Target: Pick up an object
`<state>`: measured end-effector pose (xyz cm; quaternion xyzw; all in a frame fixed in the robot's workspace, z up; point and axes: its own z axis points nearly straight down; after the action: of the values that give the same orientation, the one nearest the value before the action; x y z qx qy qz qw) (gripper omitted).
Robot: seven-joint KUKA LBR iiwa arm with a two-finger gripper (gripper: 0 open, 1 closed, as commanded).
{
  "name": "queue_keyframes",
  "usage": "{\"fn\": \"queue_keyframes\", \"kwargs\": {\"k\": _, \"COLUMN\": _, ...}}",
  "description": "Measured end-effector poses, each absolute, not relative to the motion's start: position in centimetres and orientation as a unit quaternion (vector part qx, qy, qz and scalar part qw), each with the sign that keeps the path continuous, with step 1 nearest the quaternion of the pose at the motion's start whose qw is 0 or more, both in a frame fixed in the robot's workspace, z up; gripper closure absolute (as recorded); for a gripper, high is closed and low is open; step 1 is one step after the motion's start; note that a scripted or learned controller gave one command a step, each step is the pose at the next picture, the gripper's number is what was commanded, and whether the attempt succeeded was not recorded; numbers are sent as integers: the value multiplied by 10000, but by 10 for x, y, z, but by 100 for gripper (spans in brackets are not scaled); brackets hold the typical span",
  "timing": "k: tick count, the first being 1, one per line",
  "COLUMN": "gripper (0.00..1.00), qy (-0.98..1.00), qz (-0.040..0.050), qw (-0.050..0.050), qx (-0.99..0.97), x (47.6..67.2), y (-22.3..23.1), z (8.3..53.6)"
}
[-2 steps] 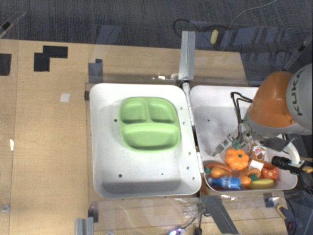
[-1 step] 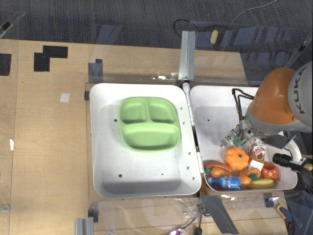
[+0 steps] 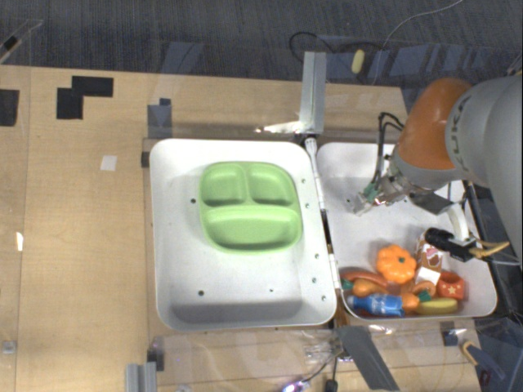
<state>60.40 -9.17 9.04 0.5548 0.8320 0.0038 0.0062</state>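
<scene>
Nothing looks lifted yet, I judge: my gripper (image 3: 365,199) hangs over bare bin floor (jaw state I cannot tell), toys (image 3: 404,284) heaped near, below it toward the front corner.

Bench, bins and a green tray

A wooden bench (image 3: 73,243) bears two shallow white bins side by side: the left bin (image 3: 176,219) holds a green divided tray (image 3: 249,204), with two small compartments on its far side and one long one on its near side, lying flat in the bin's middle. The right bin (image 3: 347,170) is bare at its far left. A metal post (image 3: 314,88) stands at the far end between them. Black marks (image 3: 82,95) lie far left on the bench, before dark carpet (image 3: 163,15).
</scene>
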Motion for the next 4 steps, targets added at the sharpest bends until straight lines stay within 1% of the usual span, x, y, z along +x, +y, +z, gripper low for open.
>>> {"fn": "queue_keyframes", "kwargs": {"k": 1, "gripper": 100, "qy": 8136, "qz": 17, "qw": 32, "qx": 5814, "x": 580, "y": -124, "z": 152}}
{"fn": "queue_keyframes", "kwargs": {"k": 2, "gripper": 0, "qy": 8137, "qz": 15, "qw": 29, "qx": 5812, "x": 580, "y": -124, "z": 151}}
{"fn": "queue_keyframes", "kwargs": {"k": 3, "gripper": 0, "qy": 8637, "qz": 33, "qw": 65, "qx": 5039, "x": 521, "y": -156, "z": 90}}
{"fn": "queue_keyframes", "kwargs": {"k": 4, "gripper": 100, "qy": 8642, "qz": 59, "qw": 81, "qx": 5031, "x": 523, "y": -154, "z": 102}}
